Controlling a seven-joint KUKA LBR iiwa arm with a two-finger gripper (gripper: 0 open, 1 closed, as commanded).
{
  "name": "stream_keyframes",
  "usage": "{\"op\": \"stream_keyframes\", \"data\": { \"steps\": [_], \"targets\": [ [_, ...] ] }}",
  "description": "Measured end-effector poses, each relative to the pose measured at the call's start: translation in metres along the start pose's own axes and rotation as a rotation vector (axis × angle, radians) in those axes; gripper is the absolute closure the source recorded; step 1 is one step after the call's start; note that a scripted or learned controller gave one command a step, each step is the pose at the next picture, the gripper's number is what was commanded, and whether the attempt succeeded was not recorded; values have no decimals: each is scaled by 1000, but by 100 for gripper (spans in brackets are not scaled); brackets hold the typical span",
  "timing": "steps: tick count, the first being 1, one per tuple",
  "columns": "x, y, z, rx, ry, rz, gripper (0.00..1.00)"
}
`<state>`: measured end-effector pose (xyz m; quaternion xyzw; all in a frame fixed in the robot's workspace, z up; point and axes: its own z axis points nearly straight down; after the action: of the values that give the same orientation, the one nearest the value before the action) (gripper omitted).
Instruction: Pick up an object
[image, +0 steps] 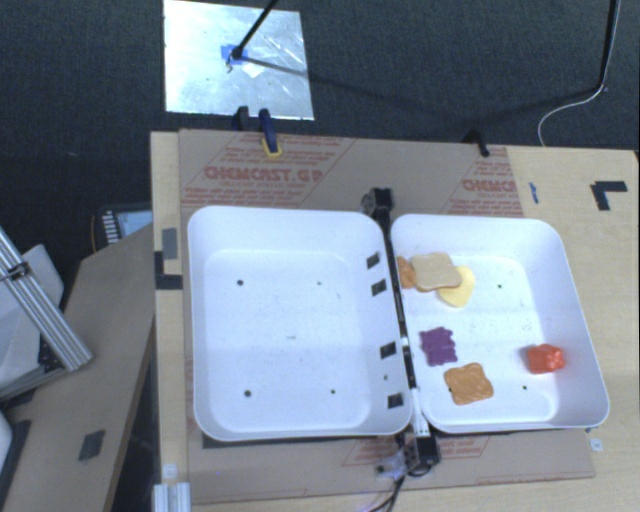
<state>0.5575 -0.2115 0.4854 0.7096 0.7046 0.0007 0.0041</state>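
Observation:
The right bin (560, 260) holds several small objects. A tan bread slice (436, 271) lies near its upper left, overlapping a yellow piece (459, 290) and with a small orange piece (405, 271) at its left. A purple piece (438, 346) lies lower, close to the divider. Just below it sits a brown toast-like slice (468, 383). A red object (545, 358) rests near the bin's right wall.
The left bin (200, 300) stands beside the right one, with black clips (385, 290) along the shared edge. Both rest on a cardboard sheet (330, 170). A shiny metal plate (238, 60) lies beyond the bench, and a metal frame (35, 300) stands at far left.

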Motion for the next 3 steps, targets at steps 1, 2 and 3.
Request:
{"op": "stream_keyframes", "data": {
  "steps": [1,2,3],
  "targets": [
    [114,-18,12,4,8,-22,100],
    [218,-74,-18,0,8,-23,100],
    [277,-73,-47,2,7,-18,100]
  ]
}}
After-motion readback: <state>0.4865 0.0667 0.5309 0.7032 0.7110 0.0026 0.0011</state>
